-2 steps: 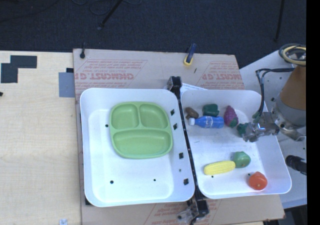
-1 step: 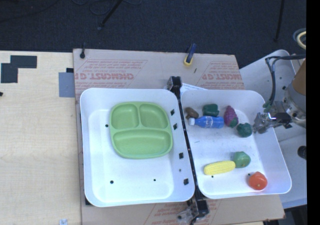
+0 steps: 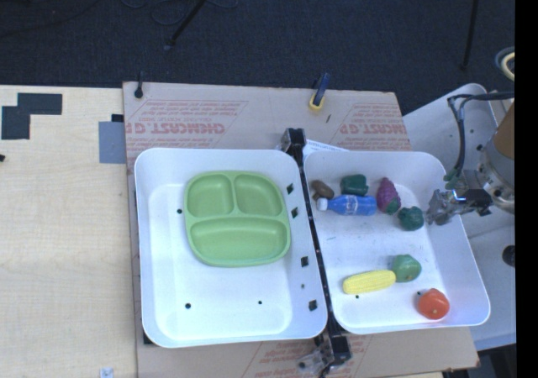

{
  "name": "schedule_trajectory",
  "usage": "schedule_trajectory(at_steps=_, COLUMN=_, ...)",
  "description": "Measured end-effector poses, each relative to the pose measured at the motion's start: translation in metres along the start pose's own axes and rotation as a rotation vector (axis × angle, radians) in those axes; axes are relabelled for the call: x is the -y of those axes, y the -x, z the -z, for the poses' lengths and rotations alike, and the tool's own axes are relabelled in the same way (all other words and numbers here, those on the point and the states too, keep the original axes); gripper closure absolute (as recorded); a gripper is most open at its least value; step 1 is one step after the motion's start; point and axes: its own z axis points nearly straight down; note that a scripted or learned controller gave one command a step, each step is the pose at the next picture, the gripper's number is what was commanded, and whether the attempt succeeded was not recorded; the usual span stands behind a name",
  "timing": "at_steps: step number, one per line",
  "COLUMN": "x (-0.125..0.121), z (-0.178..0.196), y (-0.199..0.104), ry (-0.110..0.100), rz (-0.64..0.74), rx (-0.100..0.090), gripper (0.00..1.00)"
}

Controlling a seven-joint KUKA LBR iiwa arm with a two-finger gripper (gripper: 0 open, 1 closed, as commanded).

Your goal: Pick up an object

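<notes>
Item: gripper (image 3: 440, 207), reaching in over the right bin's (image 3: 458, 284) right rim; jaw opening is not resolving here, and nothing is showing between them. Nearest of 8 objects: dark green piece (image 3: 411, 218), lying just left of the gripper. Yellow corn (image 3: 368, 282) is lying lower left, long axis running left-right.

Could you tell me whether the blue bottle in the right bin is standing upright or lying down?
Lying down: the blue bottle rests lengthwise on the right bin's floor.
</notes>
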Motion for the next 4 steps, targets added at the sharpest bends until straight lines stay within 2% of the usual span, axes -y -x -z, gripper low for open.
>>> schedule_trajectory(at_steps=2, x=0.011, z=0.011, y=-0.078, ry=-0.003, rz=-0.002, rx=-0.001, gripper=1.0)
schedule_trajectory(at_steps=4, x=0.031, z=0.002, y=-0.154, ry=-0.003, rz=-0.003, rx=0.0, gripper=1.0)
